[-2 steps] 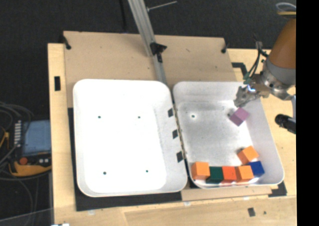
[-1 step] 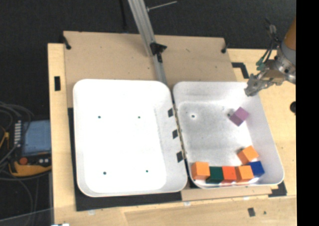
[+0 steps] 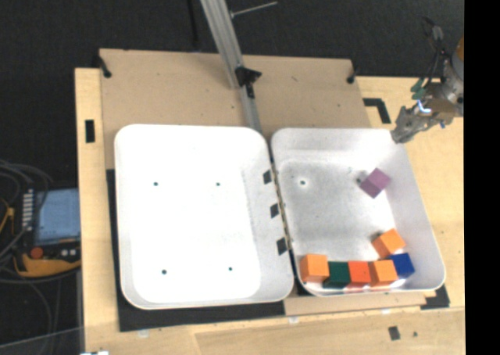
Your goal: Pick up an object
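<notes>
Blocks of orange, green and blue (image 3: 358, 270) are seen lined along the right bin (image 3: 344, 146) at six o'clock, a purple block (image 3: 375, 182) at one o'clock, while the gripper (image 3: 406, 128), its state impossible to tell, is judged approaching, descent being needed next.

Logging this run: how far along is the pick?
Nothing looks picked yet. The gripper sits at the right bin's far right corner, above the purple block. The other blocks lie along the near wall. Descending, grasping and lifting all remain.
</notes>
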Available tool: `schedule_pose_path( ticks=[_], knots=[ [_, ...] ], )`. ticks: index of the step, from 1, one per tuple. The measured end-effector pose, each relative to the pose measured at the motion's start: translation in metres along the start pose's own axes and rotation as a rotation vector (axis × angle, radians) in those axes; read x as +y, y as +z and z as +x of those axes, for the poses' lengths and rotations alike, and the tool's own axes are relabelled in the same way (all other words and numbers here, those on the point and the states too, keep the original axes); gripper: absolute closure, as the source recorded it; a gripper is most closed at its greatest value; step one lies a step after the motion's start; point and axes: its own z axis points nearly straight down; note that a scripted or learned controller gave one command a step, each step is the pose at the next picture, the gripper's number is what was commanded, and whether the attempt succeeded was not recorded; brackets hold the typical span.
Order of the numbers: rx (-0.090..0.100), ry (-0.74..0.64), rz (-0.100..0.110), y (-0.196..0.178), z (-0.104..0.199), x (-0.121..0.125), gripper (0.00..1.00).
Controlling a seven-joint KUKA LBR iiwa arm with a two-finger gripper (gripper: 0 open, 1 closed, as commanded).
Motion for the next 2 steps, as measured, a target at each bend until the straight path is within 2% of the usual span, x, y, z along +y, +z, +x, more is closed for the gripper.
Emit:
schedule_pose_path(
  ticks=[1,2],
  knots=[
    [0.001,-0.004,0.004,0.0,0.057,0.004,1.0],
    [0.0,-0.002,0.006,0.01,0.101,0.01,1.0]
  ],
)
